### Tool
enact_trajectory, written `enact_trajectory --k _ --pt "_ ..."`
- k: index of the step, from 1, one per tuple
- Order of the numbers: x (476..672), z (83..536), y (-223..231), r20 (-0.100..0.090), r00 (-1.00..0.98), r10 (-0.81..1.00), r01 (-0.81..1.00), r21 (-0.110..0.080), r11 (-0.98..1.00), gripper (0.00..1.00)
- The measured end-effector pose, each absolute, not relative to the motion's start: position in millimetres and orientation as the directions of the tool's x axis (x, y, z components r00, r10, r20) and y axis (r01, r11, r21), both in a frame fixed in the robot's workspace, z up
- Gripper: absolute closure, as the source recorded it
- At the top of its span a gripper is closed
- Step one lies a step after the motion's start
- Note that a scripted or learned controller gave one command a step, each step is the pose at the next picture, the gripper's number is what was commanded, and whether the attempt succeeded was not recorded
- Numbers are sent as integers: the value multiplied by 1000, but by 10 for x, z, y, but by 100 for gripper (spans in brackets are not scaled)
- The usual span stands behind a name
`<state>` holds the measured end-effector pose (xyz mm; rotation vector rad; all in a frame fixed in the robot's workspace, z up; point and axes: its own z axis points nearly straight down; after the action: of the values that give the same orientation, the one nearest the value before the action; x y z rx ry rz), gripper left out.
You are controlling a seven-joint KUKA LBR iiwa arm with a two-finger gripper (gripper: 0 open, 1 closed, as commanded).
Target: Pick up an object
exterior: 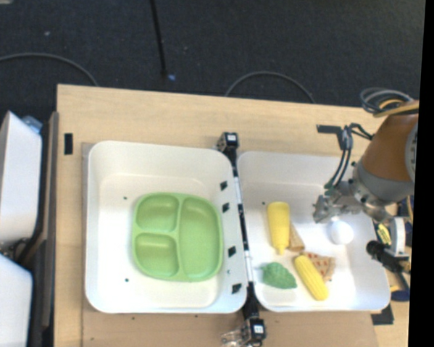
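Note:
The right bin holds several toy foods. A yellow banana-like piece lies near its middle, with a tan slice tucked beside it. Toward the front lie a yellow corn cob, a pizza-like wedge and a green leafy piece. A small white ball rests at the right side. My gripper hangs low over the right part of this bin, just up and left of the white ball. Nothing shows as lifted off the bin floor.
The left bin carries a green divided plate. A ridge with black clips separates the two bins. The arm's grey body and cables crowd the right bin's far right side. White boxes stand at the bench's left.

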<state>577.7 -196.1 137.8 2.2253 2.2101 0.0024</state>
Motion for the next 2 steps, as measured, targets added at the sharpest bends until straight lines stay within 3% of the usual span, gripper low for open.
enact_trajectory --k 2 --pt "5799 2546 -2070 -3 -3 1000 1000 7 3 100"
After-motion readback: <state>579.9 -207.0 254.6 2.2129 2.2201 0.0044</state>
